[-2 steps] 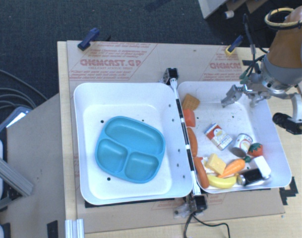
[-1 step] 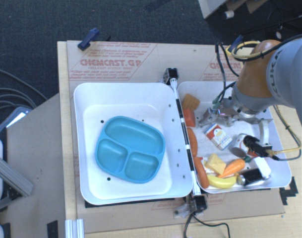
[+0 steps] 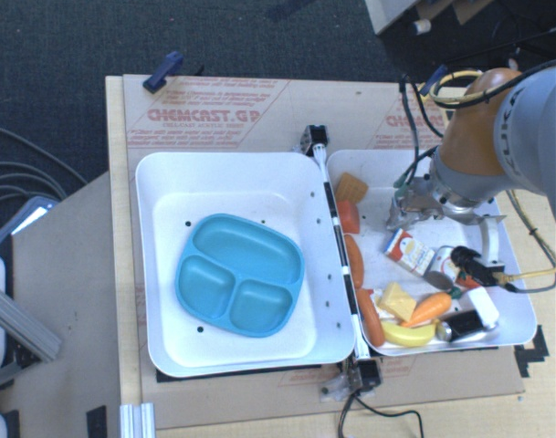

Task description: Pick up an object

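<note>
The right bin point(image 3: 376, 168) holds toy food and small items. A red and white carton point(image 3: 407, 248) lies near its middle. A tan bread piece point(image 3: 351, 188) sits at the far left corner, with red sausage pieces point(image 3: 351, 242) along the left wall. A yellow cheese wedge point(image 3: 396, 300), an orange carrot point(image 3: 428, 307), a yellow banana point(image 3: 407, 335) and a black and white cylinder point(image 3: 467, 319) lie near the front. My gripper point(image 3: 411, 206) hangs low in the bin, just above the carton's far end. The arm's grey body covers its upper part.
The left bin point(image 3: 159, 245) holds a blue divided plate point(image 3: 239, 274). A black divider clip point(image 3: 315, 139) sits between the bins at the back. A blue clamp point(image 3: 162, 71) lies on the board's far left corner. Cables trail off the bench at right.
</note>
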